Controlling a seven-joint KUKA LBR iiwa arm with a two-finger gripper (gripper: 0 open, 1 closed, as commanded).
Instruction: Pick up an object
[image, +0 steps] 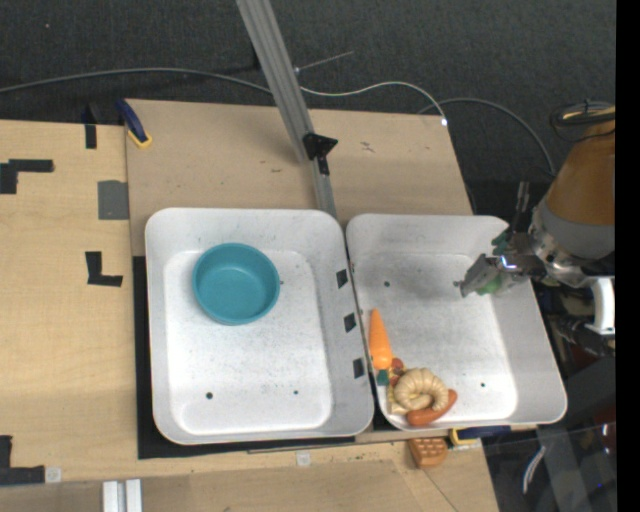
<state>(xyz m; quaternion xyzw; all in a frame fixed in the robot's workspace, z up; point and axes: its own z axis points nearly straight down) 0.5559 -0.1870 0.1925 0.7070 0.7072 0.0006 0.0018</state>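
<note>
Two white bins are sitting side by side on the bench: the left bin (175, 400) and the right bin (530, 400), with their inner edges touching. One teal bowl (236, 283) is lying in the left bin, toward its 10 o'clock corner, and plenty of bare floor is staying open around it toward 5 o'clock. In the right bin, one orange carrot (380, 342) is lying along the inner wall, and at 6 o'clock from it one beige croissant (417, 389) and one red sausage (436, 408) are crowding together against the near rim. The gripper (484, 280) is hovering over the right bin at its 2 o'clock side, well apart from this food. Something green is showing at its tip, but I cannot tell how the jaws are standing.
</note>
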